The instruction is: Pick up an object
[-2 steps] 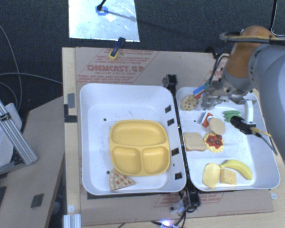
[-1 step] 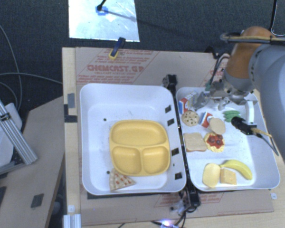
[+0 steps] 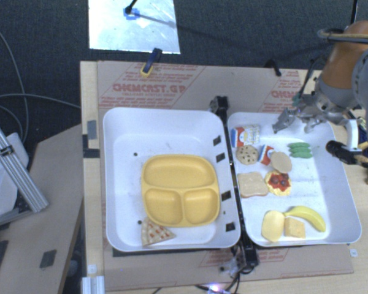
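gripper poised over the top edge of the toy-food bin

the gripper (image 3: pixel 297 118) hangs at the upper rim of the right bin (image 3: pixel 337 182), below the arm's orange band (image 3: pixel 349 57). nothing sits between its fingers; whether they are spread or closed cannot be told from this angle.

just below the gripper lies a green pea pod (image 3: pixel 301 150). to the gripper's left a small white carton (image 3: pixel 246 135) with a red and blue label lies in the bin's corner; its writing is too small to read. below that sit a chocolate-chip cookie (image 3: pixel 247 155), a tan bun (image 3: pixel 281 162), a bread slice (image 3: pixel 253 184) and a pizza-like piece (image 3: pixel 278 183). farthest below the gripper are a banana (image 3: pixel 308 215) and pale cheese pieces (image 3: pixel 282 225).

well to the gripper's left, the left bin (image 3: pixel 122 164) holds a yellow divided plate (image 3: pixel 180 188) and a pizza slice (image 3: pixel 154 232) touching the plate's near corner.

the cardboard sheet (image 3: pixel 190 81) under the bins reads "chemcast gp" in red print, upside down.
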### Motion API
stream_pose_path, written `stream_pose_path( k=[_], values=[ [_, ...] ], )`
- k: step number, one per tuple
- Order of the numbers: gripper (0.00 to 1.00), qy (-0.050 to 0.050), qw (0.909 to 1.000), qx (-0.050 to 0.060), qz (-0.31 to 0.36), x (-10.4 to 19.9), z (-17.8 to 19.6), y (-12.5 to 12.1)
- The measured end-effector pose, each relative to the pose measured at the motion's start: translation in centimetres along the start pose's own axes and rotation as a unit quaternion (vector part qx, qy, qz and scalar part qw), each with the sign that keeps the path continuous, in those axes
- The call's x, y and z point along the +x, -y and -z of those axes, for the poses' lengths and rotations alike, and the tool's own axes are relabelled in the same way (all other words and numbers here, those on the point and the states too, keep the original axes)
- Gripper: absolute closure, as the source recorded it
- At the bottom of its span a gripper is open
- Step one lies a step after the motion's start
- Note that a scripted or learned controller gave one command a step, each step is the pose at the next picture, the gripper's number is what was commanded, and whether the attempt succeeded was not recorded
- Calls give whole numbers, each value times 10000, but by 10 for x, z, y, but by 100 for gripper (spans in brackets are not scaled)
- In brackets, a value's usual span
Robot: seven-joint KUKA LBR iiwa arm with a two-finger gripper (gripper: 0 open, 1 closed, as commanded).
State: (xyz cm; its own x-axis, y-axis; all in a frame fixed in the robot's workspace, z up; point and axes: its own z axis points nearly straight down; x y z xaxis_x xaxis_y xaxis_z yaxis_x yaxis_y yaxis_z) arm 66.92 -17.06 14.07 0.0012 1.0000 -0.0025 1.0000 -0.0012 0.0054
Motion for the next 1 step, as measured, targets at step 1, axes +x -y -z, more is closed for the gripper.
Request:
stream_pose_path(
  k=[1],
  values=[
    [0,-28,10000,54,18,51,-16,68]
  ],
)
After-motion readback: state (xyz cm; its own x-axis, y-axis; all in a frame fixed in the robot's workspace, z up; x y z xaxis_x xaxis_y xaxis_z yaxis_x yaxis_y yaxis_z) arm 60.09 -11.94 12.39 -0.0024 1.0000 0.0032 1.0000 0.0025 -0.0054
